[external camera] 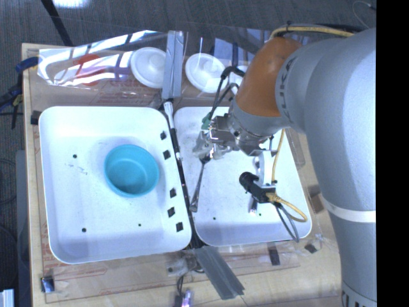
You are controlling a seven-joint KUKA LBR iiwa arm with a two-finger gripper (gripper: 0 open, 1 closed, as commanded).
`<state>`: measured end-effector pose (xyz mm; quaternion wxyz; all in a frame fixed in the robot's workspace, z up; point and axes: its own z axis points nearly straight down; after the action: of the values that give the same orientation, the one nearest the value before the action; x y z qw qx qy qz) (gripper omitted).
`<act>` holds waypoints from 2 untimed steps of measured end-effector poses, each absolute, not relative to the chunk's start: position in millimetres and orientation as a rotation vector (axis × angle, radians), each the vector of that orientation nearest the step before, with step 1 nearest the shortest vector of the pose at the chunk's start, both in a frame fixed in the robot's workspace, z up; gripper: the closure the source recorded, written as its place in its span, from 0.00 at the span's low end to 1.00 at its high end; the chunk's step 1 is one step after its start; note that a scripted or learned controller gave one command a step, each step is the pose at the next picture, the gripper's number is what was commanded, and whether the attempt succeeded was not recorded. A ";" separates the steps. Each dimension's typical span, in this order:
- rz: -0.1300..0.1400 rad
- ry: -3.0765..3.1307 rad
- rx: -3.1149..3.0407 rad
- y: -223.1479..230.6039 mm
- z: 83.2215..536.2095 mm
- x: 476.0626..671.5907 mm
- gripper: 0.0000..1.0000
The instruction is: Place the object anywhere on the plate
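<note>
2 white bins on tabletop; blue plate (131, 169) in left bin (61, 190); hand (206, 147) over right bin (223, 216), grip state unclear.

Your grey arm (339, 133) sweeps in from three o'clock and fills the right side of the camera view, a pale band crossing it low down. Its orange band (265, 75) sits at about one o'clock of centre, just above the wrist. The wrist tips down and toward nine o'clock, carrying the tool (206, 144) near the middle of the view. A yellow cable (287, 203) loops beneath the wrist toward five o'clock.
</note>
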<state>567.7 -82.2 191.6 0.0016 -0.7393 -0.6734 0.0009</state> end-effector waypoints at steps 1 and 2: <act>0.002 -2.269 -2.170 -15.0 191.2 600.7 1.00; 0.004 -2.468 -1.939 53.1 190.9 560.9 1.00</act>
<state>560.9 53.1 190.9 0.0015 -0.6179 -0.7862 0.0014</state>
